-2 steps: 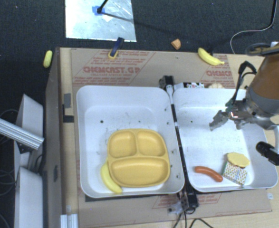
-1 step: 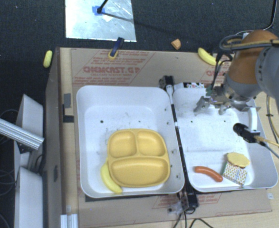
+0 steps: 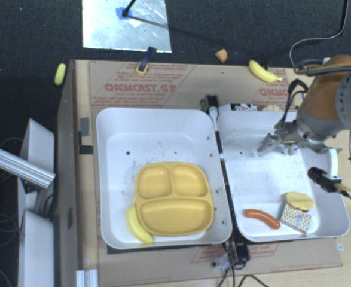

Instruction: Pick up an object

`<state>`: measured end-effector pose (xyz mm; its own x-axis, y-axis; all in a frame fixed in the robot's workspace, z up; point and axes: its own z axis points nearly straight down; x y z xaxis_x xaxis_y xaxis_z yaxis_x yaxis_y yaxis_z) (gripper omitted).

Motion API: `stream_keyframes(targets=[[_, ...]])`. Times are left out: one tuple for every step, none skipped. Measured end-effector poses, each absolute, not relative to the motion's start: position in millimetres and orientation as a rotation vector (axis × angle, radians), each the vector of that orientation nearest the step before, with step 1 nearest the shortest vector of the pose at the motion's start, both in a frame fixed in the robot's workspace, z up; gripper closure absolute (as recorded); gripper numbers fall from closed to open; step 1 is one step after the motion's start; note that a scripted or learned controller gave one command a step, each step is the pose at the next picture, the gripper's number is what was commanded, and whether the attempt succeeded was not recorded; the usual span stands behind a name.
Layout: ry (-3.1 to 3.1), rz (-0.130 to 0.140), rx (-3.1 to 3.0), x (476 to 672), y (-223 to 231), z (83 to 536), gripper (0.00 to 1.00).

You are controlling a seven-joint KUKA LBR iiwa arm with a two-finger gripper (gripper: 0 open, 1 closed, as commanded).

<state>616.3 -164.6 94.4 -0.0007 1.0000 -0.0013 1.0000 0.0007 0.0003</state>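
The left bin (image 3: pixel 115 160) held a yellow divided plate (image 3: pixel 174 197) with a yellow banana (image 3: pixel 138 226) touching its lower left edge. The right bin (image 3: pixel 265 178) held an orange sausage (image 3: pixel 262 218) near its front wall and, just beside it, a small patterned box (image 3: pixel 295 218) topped by a yellow piece (image 3: pixel 299 200). A 2nd banana (image 3: pixel 263 72) lay on the bench behind the bins. The arm (image 3: pixel 327 100) reached in from the right, the gripper (image 3: pixel 275 146) low over the right bin's rear half, well apart from the sausage, its fingers spread and holding nothing
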Motion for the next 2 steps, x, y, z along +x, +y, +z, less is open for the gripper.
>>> stream_keyframes(targets=[[2.221,-0.001,2.220,579.5,-201,84,0.00],[2.221,0.000,2.221,512.6,-207,84,0.00]])
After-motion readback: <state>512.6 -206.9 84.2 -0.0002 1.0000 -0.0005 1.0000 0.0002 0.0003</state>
